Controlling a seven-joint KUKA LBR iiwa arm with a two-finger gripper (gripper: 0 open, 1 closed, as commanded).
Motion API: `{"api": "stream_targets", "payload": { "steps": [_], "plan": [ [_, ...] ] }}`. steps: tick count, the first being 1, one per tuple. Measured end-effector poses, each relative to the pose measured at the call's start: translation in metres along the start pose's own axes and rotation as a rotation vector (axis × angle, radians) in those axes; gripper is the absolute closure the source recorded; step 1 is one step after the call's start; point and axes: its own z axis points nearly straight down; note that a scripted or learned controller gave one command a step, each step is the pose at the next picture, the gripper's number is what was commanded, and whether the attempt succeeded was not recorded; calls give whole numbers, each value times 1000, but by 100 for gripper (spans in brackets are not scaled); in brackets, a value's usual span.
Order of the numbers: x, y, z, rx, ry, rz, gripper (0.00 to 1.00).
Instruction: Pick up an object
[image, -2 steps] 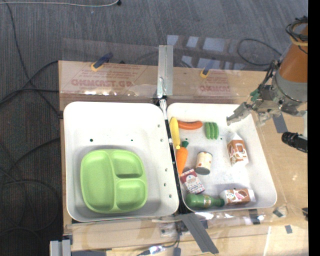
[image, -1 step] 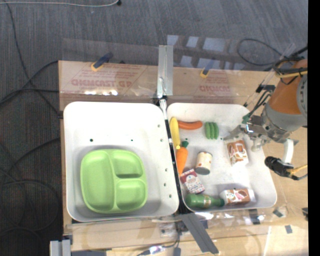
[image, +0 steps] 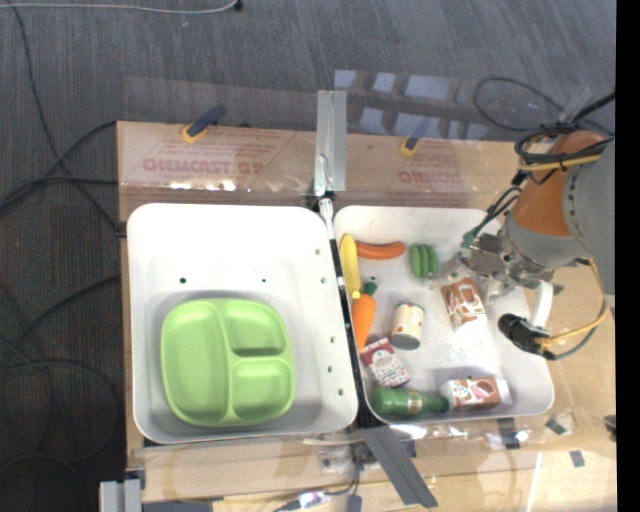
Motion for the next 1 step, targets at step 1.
{"api": "stream_targets", "payload": {
  "steps": [1],
  "plan": [
    [-3,-1,-7,1,-5,2,100]
  ]
}}
